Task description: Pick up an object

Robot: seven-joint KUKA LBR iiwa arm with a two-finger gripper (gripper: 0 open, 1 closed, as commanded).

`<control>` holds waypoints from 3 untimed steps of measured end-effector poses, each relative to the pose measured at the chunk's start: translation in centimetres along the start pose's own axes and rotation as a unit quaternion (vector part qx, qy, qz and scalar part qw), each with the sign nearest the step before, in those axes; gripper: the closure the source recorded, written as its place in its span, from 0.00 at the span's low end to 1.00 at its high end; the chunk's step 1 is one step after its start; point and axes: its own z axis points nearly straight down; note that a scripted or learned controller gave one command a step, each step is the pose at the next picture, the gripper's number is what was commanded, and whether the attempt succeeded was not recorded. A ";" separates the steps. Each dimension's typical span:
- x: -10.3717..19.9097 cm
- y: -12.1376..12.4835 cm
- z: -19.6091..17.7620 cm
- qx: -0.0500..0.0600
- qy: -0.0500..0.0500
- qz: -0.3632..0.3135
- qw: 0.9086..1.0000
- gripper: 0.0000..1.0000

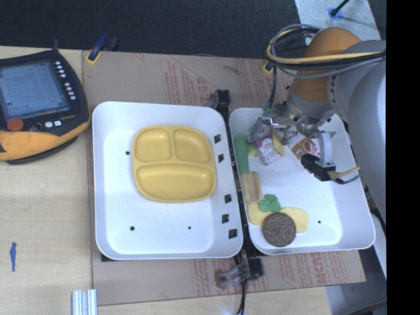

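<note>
My gripper (265, 136) hangs low over the far left part of the right bin (341, 228). Right under it lies a small red and white packet (268, 153), and I cannot tell whether the two touch. A second red and white item (306, 147) lies just to its right. Along the bin's left wall lies a long green piece (241, 153), with a tan roll (252, 188) below it. Nearer the front are a small green piece (268, 204), a flat yellow piece (296, 218) and a round brown patty (279, 229).
The left bin (118, 235) holds a yellow divided plate (174, 163). A teach pendant (39, 100) rests on the bench at far left. The arm's grey body (364, 110) covers the right bin's far right corner.
</note>
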 end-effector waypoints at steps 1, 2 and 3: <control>0.1 0.1 0.2 -0.001 -0.001 -0.002 1.000 0.00; 0.2 0.1 0.2 -0.001 -0.001 -0.002 1.000 0.00; 0.1 0.1 0.2 -0.002 0.000 -0.001 1.000 0.00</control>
